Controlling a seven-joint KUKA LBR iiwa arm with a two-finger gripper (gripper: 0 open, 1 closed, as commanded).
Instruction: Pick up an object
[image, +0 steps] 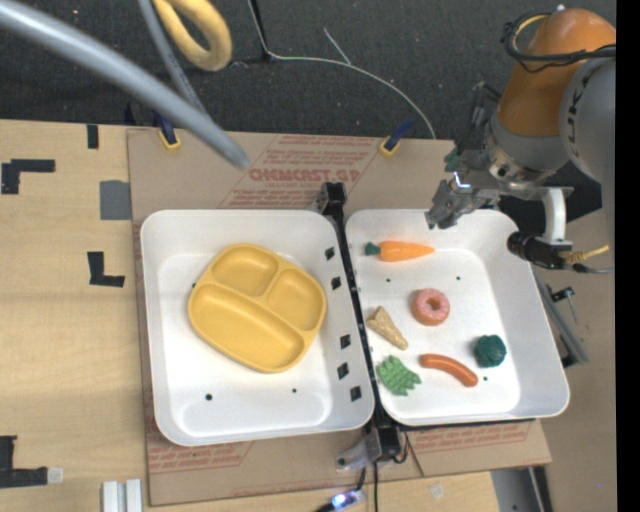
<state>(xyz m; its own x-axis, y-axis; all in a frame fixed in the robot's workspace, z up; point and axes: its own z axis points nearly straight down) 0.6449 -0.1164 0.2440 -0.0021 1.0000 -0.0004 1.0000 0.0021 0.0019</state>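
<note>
From my feed I see the tool (443, 215) hanging over the far rim of the right bin (520, 300), at its back edge, with the grey arm (560, 90) and its orange band coming in from the right. I cannot tell how the tool is set; it looks dark and small against the bin's rim, and I see nothing gripped in it.

The right bin carries the loose items. The carrot (403, 251) lies nearest the tool, just below it, with its green end pointing toward the divider between the bins. Nearer me sits the pink doughnut (431, 306), and to its left the tan wedge (386, 327). Along the near side I see the green leafy piece (397, 376), the sausage (449, 369) beside it, and the dark green lump (489, 350) toward the right wall. All of them rest on the bin floor, apart from each other.

The left bin (170, 330) holds a yellow divided plate (257, 306), lying flat. Both bins sit on a cardboard sheet (290, 180) on the bench (60, 330)
</note>
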